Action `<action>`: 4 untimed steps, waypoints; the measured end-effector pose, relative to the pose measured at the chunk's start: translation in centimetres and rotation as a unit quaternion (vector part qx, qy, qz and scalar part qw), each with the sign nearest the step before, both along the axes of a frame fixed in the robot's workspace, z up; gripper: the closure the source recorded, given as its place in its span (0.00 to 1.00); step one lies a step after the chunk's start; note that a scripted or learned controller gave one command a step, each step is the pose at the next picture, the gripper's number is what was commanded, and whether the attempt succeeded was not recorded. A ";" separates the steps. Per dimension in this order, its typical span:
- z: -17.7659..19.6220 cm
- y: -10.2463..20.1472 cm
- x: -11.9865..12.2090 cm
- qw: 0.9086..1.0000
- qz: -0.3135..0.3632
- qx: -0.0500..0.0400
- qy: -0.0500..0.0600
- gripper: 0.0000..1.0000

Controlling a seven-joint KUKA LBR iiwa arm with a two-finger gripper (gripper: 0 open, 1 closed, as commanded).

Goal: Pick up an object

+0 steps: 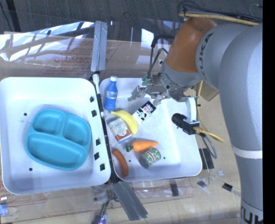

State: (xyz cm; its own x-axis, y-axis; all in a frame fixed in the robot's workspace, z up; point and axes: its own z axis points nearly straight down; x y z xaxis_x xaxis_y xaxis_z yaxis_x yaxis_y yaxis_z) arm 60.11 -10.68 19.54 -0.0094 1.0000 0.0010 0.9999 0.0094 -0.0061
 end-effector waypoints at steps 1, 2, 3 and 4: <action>-6.2 -4.1 -3.2 0.998 -0.064 -0.001 0.000 0.00; -9.7 -1.7 -1.5 0.996 0.087 -0.002 -0.004 0.00; -8.9 -1.5 -1.6 0.996 0.089 -0.001 -0.002 1.00; 11.2 1.5 -4.4 0.999 0.037 -0.001 -0.003 1.00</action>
